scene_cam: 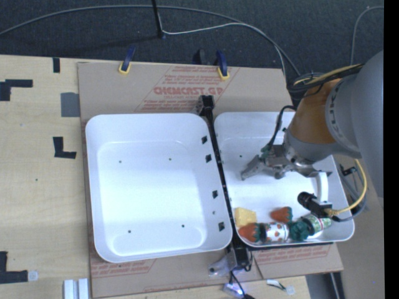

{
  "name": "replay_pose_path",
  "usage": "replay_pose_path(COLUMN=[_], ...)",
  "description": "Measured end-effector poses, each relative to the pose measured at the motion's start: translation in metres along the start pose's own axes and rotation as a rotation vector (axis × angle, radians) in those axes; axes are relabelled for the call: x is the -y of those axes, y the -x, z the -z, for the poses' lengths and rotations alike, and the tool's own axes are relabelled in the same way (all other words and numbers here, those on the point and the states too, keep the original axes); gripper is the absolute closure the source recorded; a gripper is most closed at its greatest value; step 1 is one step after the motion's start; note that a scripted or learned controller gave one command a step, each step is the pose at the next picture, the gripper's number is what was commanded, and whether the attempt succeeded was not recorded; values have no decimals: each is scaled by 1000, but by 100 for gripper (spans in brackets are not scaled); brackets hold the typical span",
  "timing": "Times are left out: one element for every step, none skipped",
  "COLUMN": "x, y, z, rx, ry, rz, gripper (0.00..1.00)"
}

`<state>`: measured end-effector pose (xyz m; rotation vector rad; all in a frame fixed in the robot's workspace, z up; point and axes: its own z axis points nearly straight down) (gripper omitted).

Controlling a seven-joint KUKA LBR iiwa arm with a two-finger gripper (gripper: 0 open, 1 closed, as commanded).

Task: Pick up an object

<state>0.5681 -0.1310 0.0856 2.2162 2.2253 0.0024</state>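
My gripper (262, 172) hangs over the middle of the right bin (249, 129), fingers spread open with nothing between them. Along the near wall of that bin lies a cluster of small objects: a yellow block (245, 216), a red piece (248, 232), an orange-red piece (281, 213), a small bottle with a white label (274, 232) and a dark green item (300, 229). The gripper stands above and apart from all of them, with bare bin floor beneath it.
The left bin (149, 192) sits next to the right one, with a black divider strip (215, 167) between them. Both rest on a cardboard sheet (181, 89) held by clamps at the far edge. The arm's grey and orange body (324, 120) covers the right bin's far right corner.
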Motion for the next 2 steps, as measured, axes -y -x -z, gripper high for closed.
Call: replay_pose_path(x=[-26,19], y=[78,34], z=[5,0], rx=[2,1], ry=[-2,0], rz=[-7,-3], gripper=[0,0])
